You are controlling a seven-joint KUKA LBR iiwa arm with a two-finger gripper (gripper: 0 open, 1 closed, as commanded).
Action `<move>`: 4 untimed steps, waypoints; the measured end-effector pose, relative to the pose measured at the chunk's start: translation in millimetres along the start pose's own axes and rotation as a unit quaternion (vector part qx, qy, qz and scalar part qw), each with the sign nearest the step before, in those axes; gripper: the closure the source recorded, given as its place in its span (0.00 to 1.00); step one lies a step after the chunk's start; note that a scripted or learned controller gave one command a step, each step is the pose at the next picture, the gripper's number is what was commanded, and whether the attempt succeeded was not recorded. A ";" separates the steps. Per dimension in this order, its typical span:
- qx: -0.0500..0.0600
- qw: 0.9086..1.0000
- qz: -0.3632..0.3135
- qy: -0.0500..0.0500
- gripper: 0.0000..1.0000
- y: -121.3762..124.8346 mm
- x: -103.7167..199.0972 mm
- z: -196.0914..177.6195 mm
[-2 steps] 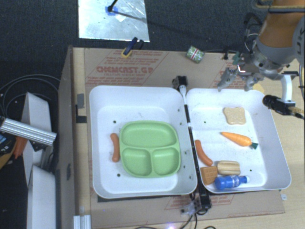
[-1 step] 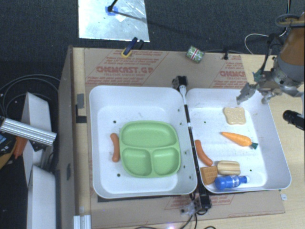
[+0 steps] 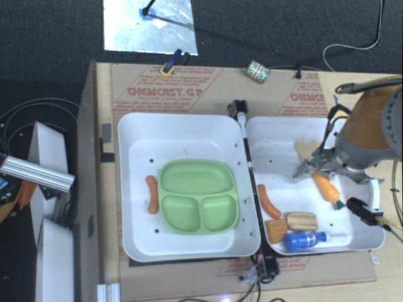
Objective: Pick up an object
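In the right bin (image 3: 277, 137) lie an orange carrot (image 3: 327, 186), a red-orange sausage (image 3: 268, 201), a tan bread-like block (image 3: 301, 220), a blue bottle (image 3: 303, 239), an orange wedge (image 3: 274, 230) and a pale flat piece (image 3: 306, 148). My gripper (image 3: 305, 170) is low in this bin, reaching in from the right. Its tip sits just left of the carrot's upper end, and the carrot lies beside it rather than visibly in its grasp. The arm's orange band (image 3: 371, 121) hangs over the bin's right side.
The left bin (image 3: 135, 168) holds a green divided plate (image 3: 199, 195) and a second sausage (image 3: 151, 194) to its left. A black divider (image 3: 249, 162) runs between the bins. A small green can (image 3: 257, 72) and a clip (image 3: 171, 63) lie on the cardboard behind.
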State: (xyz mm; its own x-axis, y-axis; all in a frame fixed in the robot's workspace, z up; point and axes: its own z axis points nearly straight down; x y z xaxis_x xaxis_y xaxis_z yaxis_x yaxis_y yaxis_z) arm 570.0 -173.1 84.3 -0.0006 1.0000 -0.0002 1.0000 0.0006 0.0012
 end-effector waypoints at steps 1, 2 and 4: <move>-0.001 1.000 0.000 0.000 1.00 0.9 0.1 -10.6; -0.001 1.000 0.000 0.000 0.00 0.9 0.1 -10.5; -0.002 1.000 0.000 0.000 1.00 -43.5 -12.9 -10.7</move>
State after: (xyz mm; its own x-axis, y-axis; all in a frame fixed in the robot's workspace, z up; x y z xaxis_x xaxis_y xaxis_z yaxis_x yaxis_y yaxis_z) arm 526.5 -186.0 94.9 -0.0011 1.0000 -0.0010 1.0000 0.0011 0.0049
